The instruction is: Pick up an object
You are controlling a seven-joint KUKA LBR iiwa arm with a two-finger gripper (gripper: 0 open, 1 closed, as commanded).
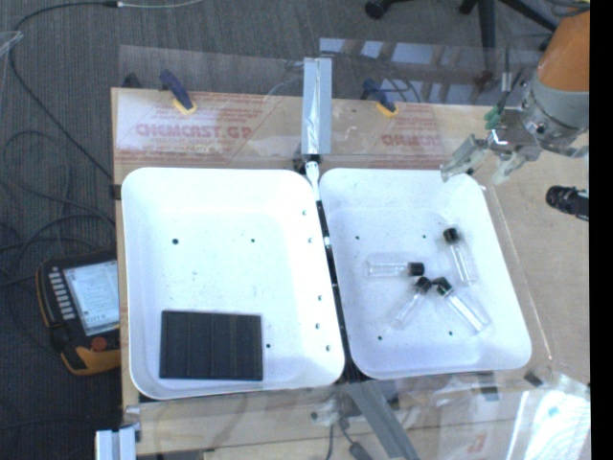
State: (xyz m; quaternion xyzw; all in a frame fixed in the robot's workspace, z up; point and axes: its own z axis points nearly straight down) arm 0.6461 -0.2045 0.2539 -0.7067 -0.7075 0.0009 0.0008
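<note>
At upper right we see the gripper (487,161), fingers apart, above the right bin's (508,348) vials (458,255).

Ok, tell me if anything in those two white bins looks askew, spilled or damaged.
Nothing looks spilled or broken. The four clear black-capped vials lie on their sides at mixed angles in the right white bin, two nearly touching at their caps. The flat black ribbed pad lies squarely in the left white bin.
</note>
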